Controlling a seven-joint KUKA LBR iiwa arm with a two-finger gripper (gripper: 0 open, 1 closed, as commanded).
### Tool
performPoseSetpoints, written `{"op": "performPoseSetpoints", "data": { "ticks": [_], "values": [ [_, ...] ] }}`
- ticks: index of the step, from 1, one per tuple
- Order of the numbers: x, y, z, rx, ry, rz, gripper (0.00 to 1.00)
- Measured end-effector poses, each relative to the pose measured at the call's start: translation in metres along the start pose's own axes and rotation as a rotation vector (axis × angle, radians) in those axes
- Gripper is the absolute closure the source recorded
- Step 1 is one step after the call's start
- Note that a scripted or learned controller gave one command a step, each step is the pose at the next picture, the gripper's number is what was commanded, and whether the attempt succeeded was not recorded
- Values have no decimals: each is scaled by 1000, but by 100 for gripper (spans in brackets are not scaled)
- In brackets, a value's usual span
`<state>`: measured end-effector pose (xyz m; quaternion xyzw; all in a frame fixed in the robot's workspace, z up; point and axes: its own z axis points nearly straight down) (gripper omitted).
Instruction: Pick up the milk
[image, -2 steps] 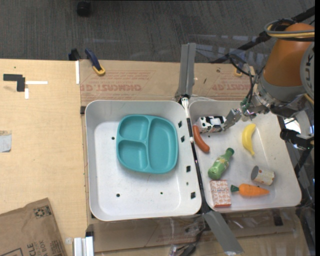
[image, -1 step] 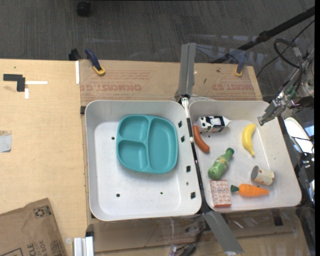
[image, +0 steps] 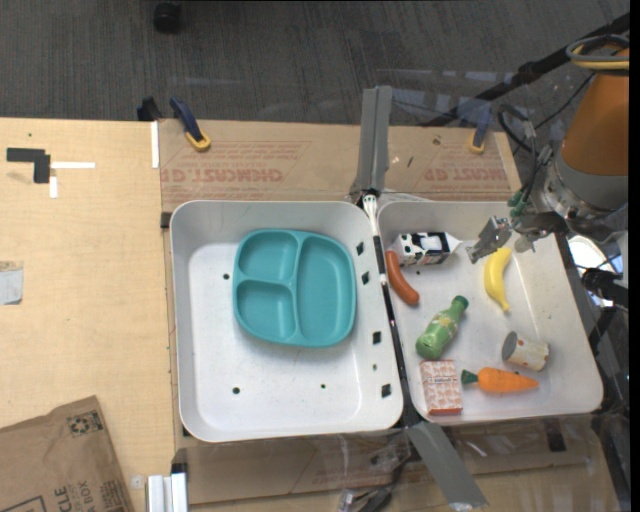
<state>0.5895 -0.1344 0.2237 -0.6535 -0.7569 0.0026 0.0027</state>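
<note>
Milk (image: 424, 247): we saw it lying at the right bin's (image: 590, 330) far-left corner.
Gripper (image: 497, 238): we saw it spread, holding nothing, just beside the banana (image: 497, 279).

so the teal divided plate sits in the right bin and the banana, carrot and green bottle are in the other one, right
Not quite: the camera view shows the teal divided plate in the left bin. The banana, carrot and green bottle are in the right bin.
</note>
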Motion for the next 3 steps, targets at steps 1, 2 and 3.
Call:
{"op": "performPoseSetpoints", "data": {
  "ticks": [1,2,3],
  "values": [
    [16,34,135,-5,-1,-9,0],
    [16,34,135,-3,0,-9,0],
    [19,67,133,25,-1,19,0]
  ]
}}
